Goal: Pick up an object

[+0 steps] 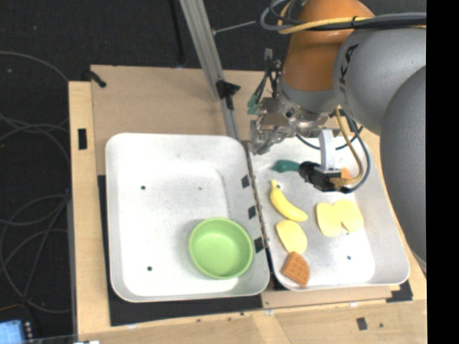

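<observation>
Camera view shows the arm's pincer poised at the far edge of the right bin, close to the divider where the two bins meet; you cannot tell how far it is open, and nothing is seen held by it. Treat the current step as the approach: no object has been lifted yet. The candidates lie in the right bin: a small teal piece nearest the pincer, a banana just along the divider, a pale yellow piece and a waffle-like piece toward the near edge, and a yellow apple-like piece toward the middle. A green bowl sits in the left bin near its near right corner. For the next move, you would likely need a descent onto the teal piece or the banana. Note the constraints: the banana and the yellow piece lie close to the bin wall, leaving little side room, and a slanted metal post stands just beside the pincer. The bin's right half offers more open floor.
</observation>
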Available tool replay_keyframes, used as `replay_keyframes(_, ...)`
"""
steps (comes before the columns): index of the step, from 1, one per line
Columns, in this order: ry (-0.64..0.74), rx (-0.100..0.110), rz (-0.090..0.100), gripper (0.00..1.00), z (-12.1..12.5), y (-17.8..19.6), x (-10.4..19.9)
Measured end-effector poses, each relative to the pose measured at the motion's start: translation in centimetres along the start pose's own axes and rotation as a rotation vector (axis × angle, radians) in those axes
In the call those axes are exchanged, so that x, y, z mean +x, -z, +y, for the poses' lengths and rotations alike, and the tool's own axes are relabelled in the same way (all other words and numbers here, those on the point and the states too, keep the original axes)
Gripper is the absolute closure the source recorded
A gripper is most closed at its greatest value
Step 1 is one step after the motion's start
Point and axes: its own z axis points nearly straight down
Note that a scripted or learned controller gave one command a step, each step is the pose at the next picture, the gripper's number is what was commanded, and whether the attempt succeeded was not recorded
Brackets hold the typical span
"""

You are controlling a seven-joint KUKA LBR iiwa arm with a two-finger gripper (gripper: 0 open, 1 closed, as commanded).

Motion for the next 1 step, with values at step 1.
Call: replay_keyframes(1, -0.001, 0.001, -0.002, 1.00, 2.06, -2.12, 5.09)
